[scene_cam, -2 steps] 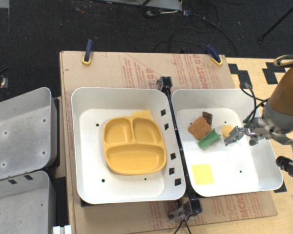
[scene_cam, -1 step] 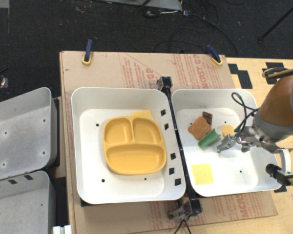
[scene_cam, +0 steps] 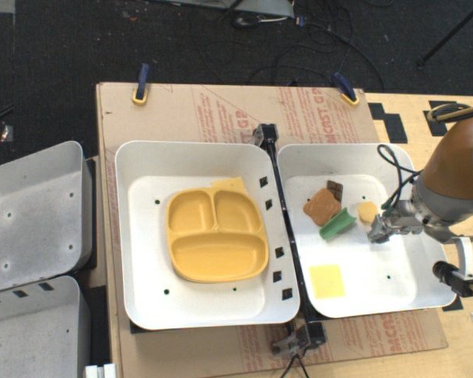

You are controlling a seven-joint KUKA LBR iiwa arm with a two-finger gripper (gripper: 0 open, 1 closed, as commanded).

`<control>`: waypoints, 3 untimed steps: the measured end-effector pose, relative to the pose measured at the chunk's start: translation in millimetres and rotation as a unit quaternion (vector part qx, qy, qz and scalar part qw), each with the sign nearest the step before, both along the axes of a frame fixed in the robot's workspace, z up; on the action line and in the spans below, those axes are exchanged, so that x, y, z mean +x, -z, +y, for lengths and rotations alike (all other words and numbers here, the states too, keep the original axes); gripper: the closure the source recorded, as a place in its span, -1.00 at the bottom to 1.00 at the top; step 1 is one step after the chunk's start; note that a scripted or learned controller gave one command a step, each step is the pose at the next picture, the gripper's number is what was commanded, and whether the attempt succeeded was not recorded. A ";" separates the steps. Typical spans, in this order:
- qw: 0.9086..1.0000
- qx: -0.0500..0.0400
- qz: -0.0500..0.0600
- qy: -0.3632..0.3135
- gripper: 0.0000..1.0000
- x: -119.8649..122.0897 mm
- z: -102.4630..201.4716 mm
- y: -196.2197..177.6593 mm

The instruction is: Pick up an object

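Note:
The right bin [scene_cam: 394,294] holds a brown block [scene_cam: 322,206], a small dark piece [scene_cam: 334,188] behind it, a green cylinder [scene_cam: 337,224], a small pale yellow round piece [scene_cam: 366,211] and a flat yellow square [scene_cam: 327,281]. My gripper [scene_cam: 381,231] hangs low over the right bin, just right of the green cylinder and below the pale round piece. The arm reaches in from the right with its orange band above the wrist. Nothing visible sits between the fingers.
The left bin [scene_cam: 142,290] holds a yellow divided tray [scene_cam: 217,235] with a yellow sheet [scene_cam: 230,185] peeking out behind it. A black divider [scene_cam: 280,211] runs between the bins. Grey panels [scene_cam: 31,211] lie at the far left; clamps sit on the board's back edge.

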State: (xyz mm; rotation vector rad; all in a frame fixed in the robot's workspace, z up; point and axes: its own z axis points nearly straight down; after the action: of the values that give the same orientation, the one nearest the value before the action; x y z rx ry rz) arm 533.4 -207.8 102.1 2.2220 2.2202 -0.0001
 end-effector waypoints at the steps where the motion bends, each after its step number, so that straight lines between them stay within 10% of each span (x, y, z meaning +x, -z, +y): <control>1: 1.000 -0.001 -0.002 -0.001 1.00 0.2 -2.5 -63.2; 3: 1.000 -0.001 -0.003 -0.002 1.00 13.0 -3.5 -160.2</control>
State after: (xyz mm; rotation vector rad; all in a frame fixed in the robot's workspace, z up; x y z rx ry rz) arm 546.5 -211.3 262.3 2.2127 2.2206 0.0042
